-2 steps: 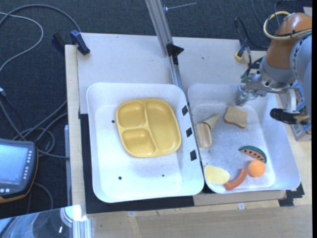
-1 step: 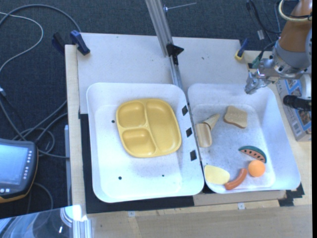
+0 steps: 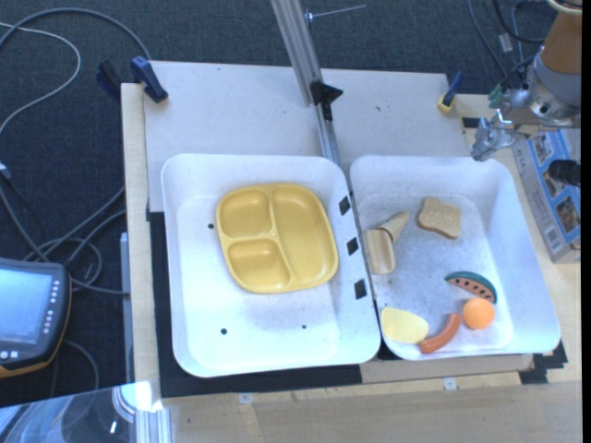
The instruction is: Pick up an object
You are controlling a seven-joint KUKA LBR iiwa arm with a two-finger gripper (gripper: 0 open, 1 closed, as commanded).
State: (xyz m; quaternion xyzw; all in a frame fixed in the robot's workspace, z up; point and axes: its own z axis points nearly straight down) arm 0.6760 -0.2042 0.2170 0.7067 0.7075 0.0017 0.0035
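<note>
Though near fingers, bread slice apart.

Two shallow white plastic bins sit mid-frame: the left bin carries a mustard-yellow sectioned plate; the right bin, grey-speckled on its floor, carries a tan toast slice, a beige wedge-shaped piece, a pale yellow oval piece, an orange ball, a red-orange sausage and a red watermelon slice with green rind and dark seeds. Blue clamps sit at upper left.
</note>
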